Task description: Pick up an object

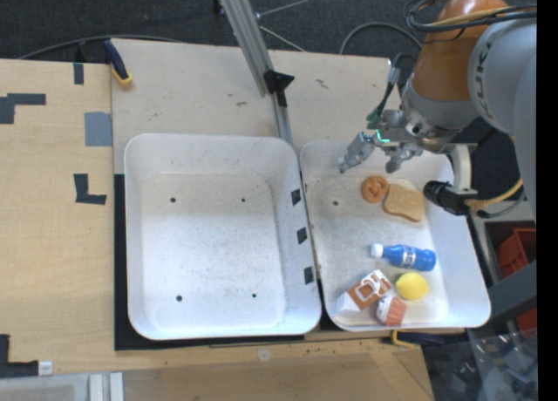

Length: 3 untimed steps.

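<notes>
In the camera view, two shallow white bins are seen side by side on the table (200, 85), and the arm (488, 59) is brought in from the right so that the gripper (377, 157) hangs over the upper part of the right bin (327, 242). The gripper is spread apart with nothing between its fingers, and it is held above the bin floor, apparently so that it can be lowered onto one of the objects; no grasp has been made yet. The nearest candidates are judged to be the small orange cookie (374, 188), lying just below the gripper, and the slice of bread (404, 202), which is set touching or very nearly touching the cookie on its right. Further toward the front of the same bin a blue bottle (405, 256) with a white cap is laid on its side, and below it a yellow lemon (412, 287) is clustered with a small orange-and-white carton (369, 291) and a red-and-white can (391, 309); whether these three touch cannot be told for certain. All the objects are thus gathered in the right bin, within easy reach of the arm. The left bin (209, 234) is seen with only a speckled white floor and a few dark dots.
</notes>
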### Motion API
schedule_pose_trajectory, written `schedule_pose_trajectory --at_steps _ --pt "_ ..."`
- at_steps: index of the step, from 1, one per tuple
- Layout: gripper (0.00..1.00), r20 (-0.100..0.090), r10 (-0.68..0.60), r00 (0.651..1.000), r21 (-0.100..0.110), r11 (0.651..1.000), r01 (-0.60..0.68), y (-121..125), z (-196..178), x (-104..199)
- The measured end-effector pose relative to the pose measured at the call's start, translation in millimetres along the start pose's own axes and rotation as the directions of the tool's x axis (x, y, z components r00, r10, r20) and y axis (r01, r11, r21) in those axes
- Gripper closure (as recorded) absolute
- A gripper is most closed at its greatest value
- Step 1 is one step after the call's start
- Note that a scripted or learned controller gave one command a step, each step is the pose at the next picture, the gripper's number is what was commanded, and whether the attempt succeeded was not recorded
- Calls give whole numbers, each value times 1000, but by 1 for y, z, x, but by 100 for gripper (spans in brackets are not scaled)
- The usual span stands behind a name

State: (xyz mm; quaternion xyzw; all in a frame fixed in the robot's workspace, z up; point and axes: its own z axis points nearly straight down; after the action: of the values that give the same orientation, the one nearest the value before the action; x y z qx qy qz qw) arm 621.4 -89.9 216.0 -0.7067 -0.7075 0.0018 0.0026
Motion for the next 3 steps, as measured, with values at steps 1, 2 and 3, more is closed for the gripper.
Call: schedule_pose_trajectory --at_steps 1,2,3 --pt "0 1 -1 1000 -5 1000 1 1 -3 0" --pt "0 2 0 1000 2 1000 0 3 62 -2" --pt "0 2 0 1000 2 1000 0 2 124 -8"
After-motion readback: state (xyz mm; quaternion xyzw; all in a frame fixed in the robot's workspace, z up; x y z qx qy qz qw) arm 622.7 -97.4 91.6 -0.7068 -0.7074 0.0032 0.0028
